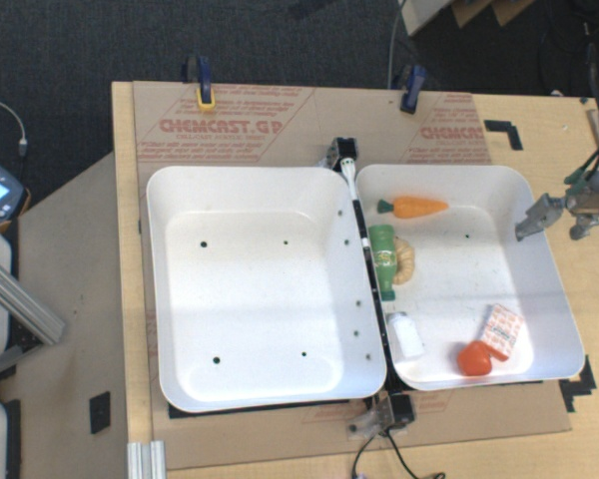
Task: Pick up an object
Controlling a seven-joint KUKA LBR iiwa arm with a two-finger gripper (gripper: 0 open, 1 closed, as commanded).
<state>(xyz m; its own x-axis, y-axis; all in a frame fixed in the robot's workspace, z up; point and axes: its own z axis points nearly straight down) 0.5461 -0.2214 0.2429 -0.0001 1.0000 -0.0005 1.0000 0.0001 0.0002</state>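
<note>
Two shallow white bins sit side by side on a brown board printed with red lettering. The left bin [250, 287] shows only four small dark holes in its floor. The right bin [539, 267] holds all the loose items.

At about 11 o'clock in the right bin lies a toy carrot [415, 207], orange with a green stub pointing toward 9 o'clock. Just below it, along the bin's 9 o'clock wall, a green bottle [382, 258] lies lengthwise, touching a pale tan rounded item [405, 260] on its 3 o'clock side. Toward 7 o'clock a small white block [406, 335] rests against the dividing wall. Near 5 o'clock a red tomato-like ball [475, 359] sits just beside a small red-and-white patterned packet [502, 330], which lies at its 1 o'clock.

The gripper [557, 220] hangs over the right bin's 3 o'clock rim, well apart from every item. Its grey fingers [535, 220] look spread, with nothing between them.

Two blue clamps [411, 86] grip the board's 12 o'clock edge.
</note>
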